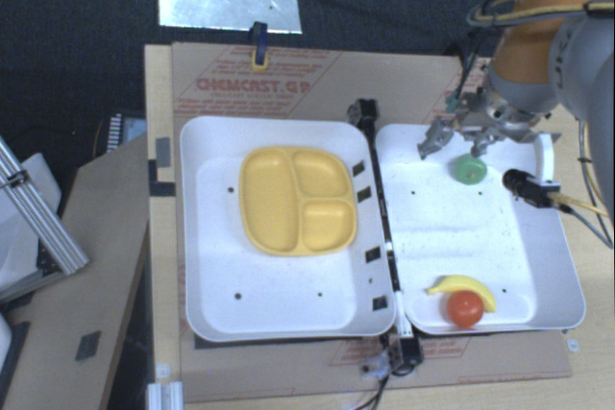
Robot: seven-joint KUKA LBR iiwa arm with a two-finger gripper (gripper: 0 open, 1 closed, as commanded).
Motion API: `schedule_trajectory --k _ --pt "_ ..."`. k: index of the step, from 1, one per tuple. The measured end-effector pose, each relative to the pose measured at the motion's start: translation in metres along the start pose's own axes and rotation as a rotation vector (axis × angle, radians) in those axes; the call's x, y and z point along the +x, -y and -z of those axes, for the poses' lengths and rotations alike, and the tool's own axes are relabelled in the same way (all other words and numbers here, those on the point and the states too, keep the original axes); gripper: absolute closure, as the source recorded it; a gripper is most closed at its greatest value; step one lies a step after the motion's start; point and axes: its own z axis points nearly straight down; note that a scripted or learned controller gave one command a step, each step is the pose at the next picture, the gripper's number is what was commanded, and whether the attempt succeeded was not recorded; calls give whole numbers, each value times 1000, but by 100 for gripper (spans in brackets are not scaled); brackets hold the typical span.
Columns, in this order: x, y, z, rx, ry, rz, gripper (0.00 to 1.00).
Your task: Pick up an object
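Observation:
My gripper [455, 142] hangs over the far edge of the right bin [500, 235], fingers spread apart with nothing between them. A small green round object [470, 170] lies in the bin just below and to the right of the fingertips, apart from them. Near the bin's front edge rest a yellow banana [463, 285] and a red tomato [465, 308], touching each other.
The left bin [207, 235] holds a yellow divided plate [296, 200]. A black clip row [375, 197] runs along the seam between the bins. A black fitting with cable [528, 186] sits at the right bin's right side. The middle of the right bin is bare.

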Motion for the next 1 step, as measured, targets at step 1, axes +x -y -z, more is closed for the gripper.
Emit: schedule_trajectory --k 1 --pt "0 -3 8 -13 1 2 0"
